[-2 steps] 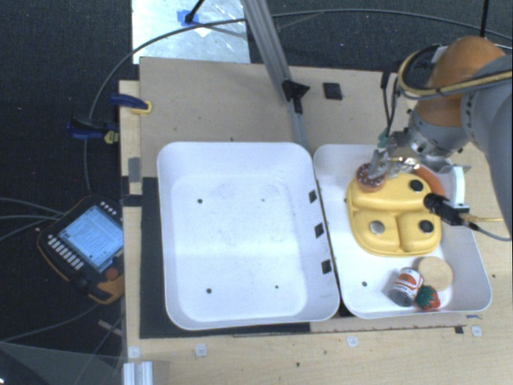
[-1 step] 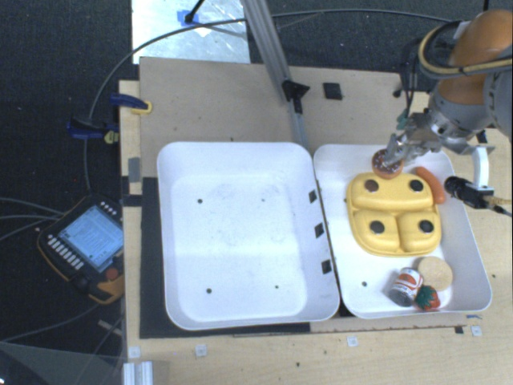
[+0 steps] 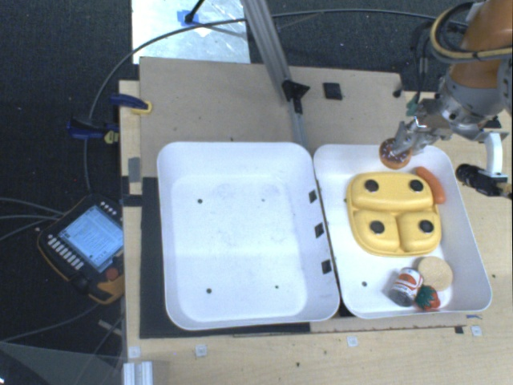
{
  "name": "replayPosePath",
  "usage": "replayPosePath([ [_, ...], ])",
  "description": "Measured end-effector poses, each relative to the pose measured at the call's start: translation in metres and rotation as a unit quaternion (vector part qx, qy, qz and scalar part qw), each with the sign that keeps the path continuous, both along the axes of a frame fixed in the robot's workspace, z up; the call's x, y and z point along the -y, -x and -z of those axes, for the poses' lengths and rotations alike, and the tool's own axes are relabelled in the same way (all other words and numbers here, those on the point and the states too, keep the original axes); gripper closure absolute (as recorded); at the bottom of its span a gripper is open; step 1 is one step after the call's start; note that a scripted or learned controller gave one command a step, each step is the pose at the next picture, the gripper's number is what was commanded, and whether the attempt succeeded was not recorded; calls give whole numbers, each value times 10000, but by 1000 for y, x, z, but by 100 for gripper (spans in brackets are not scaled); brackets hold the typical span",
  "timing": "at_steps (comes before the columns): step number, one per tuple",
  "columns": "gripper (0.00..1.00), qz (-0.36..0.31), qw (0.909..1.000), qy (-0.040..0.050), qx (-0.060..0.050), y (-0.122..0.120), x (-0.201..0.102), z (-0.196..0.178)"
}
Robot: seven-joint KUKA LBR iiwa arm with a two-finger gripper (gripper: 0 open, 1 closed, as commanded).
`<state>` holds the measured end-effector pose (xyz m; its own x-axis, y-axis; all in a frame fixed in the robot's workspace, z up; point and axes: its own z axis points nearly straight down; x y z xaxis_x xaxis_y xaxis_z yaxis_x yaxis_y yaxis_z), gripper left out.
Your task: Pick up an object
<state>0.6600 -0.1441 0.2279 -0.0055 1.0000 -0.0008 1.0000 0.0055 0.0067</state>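
Gripper (image 3: 409, 139) above far edge of yellow tray (image 3: 393, 213), fingers closed on small brown round object (image 3: 394, 154), lifted. Orange sausage (image 3: 430, 184) touching tray's right side; can (image 3: 406, 286) and round cracker (image 3: 435, 272) near tray's front.

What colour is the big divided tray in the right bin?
Yellow, with dark spots in its compartments; the tray shows clearly in the camera view.

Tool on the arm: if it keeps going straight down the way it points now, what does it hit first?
Most likely the small brown round object right at the tool tip, at the right bin's far edge. Depth is unclear from this slanted view, so whether they already touch can't be told.
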Motion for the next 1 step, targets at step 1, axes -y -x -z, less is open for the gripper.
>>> replayPosePath([
  [1, 100, -1, 10000, 3, -19, -1, 0, 9],
])
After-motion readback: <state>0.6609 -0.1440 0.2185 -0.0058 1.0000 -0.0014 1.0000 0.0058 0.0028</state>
